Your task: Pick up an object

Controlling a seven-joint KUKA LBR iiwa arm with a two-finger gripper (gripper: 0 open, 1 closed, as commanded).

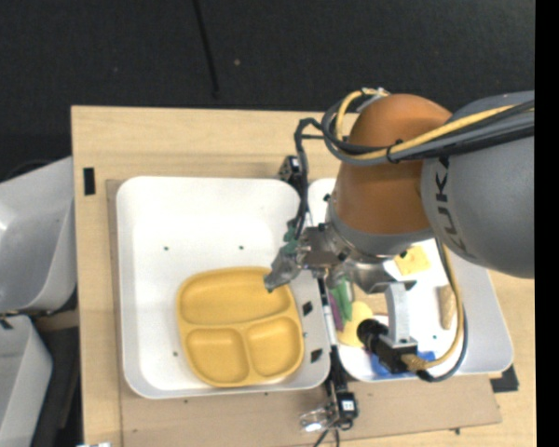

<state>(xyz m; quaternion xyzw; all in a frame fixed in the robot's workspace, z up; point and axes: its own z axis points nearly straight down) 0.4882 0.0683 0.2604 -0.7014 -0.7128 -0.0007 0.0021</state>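
Where the left white bin (168,222) nears its front-right corner, a yellow divided plate (240,325) lies flat, long axis running left-right. The gripper (281,276) touches its upper-right rim; I cannot tell its state.

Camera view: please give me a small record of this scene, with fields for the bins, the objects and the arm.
left bin: holds a yellow divided tray, three compartments, lying flat near the front
right bin: holds several small items, mostly covered by the arm; kinds unclear
arm: reaches in from the right, over the wall between the bins
gripper: at the tray's upper right rim; grasp not clear
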